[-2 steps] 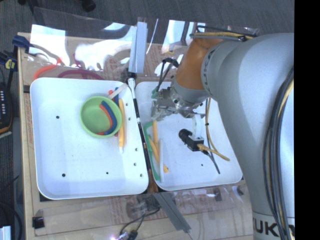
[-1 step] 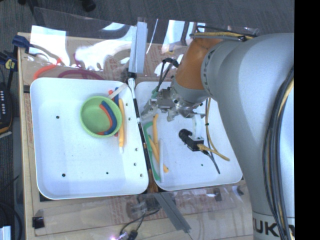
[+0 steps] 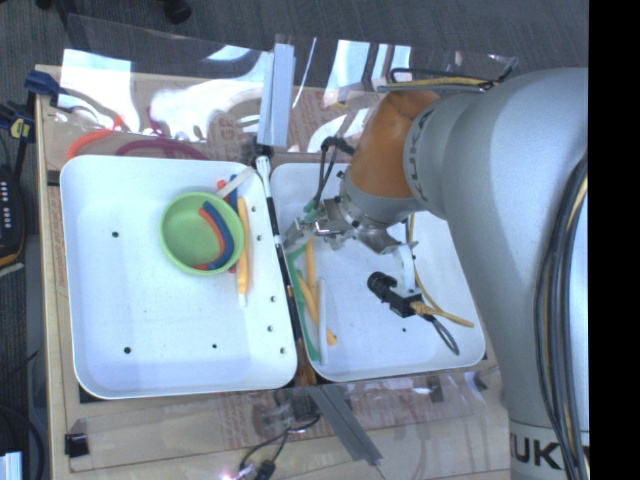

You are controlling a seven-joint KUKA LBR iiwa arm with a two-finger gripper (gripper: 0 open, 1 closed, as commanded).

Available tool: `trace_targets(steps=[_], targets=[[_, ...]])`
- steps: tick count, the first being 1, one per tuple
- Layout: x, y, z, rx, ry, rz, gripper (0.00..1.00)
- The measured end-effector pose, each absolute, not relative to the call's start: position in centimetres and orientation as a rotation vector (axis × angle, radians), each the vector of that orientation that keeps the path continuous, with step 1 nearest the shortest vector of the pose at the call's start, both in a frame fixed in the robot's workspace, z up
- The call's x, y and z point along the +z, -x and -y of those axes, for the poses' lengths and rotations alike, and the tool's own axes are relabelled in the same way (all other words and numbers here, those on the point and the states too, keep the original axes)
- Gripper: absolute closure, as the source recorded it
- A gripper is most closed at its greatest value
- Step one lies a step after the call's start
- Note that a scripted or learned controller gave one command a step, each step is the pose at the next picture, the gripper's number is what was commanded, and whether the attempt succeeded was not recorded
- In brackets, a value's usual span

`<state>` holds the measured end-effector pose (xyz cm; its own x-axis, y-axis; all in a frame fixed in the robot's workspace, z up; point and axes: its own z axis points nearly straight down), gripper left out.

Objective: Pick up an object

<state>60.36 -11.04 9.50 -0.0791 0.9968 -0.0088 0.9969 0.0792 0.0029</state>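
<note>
The gripper [image 3: 318,223] hangs low over the far left part of the right bin [image 3: 390,363], close to the wall it shares with the other bin. It is seen from above and half hidden by the wrist, so whether it is released or clenched cannot be told, and nothing can be seen in its grasp.

Just near of it lie a few yellow sticks [image 3: 311,293] on the bin floor. Their long axis runs far to near with a slight lean to the right. A green stick [image 3: 305,326] lies beside them along the left wall, pointing much the same way.

In the left bin [image 3: 150,328] a green bowl [image 3: 185,233] holds blue and red pieces. A yellow pencil [image 3: 242,268] lies at the bowl's right, also running far to near.

The grey arm [image 3: 480,148] fills the right side. White letters "KUK" [image 3: 540,454] can be read on its base, cut off at the edge. Both bins rest on the tabletop [image 3: 200,408].
</note>
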Motion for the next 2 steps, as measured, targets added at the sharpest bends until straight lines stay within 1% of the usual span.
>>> trace_targets(steps=[1, 2], targets=[[10.5, -60.4, 10.7, -0.003, -2.121, -2.311, 1.00], [19.2, -64.2, 5.4, -0.001, -2.348, -2.089, 1.00]])
